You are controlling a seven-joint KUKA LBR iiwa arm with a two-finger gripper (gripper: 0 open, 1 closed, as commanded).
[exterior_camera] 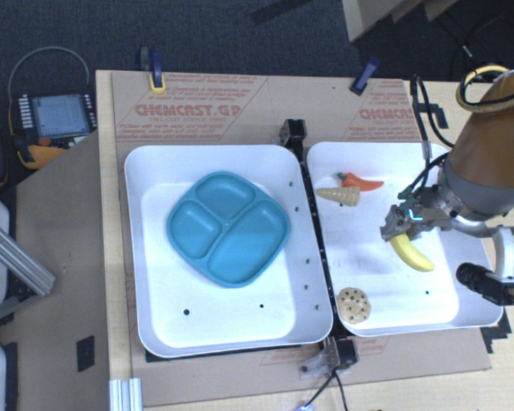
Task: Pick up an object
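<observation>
1. Two white bins sit side by side on the worktop (240, 101).
2. The left bin (146, 255) holds a blue divided plate (229, 228).
3. The right bin (373, 272) holds a banana (411, 253), cookie (353, 304), cone (339, 196) and carrot (363, 181).
4. The gripper (400, 223) hovers at the banana's upper end; whether its jaws are open or grasping cannot be told.

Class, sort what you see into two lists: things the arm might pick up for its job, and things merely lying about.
For the job:
gripper
banana
carrot
ice cream cone
cookie
blue divided plate

Lying about:
white bins
blue clamps
handheld screen
</observation>
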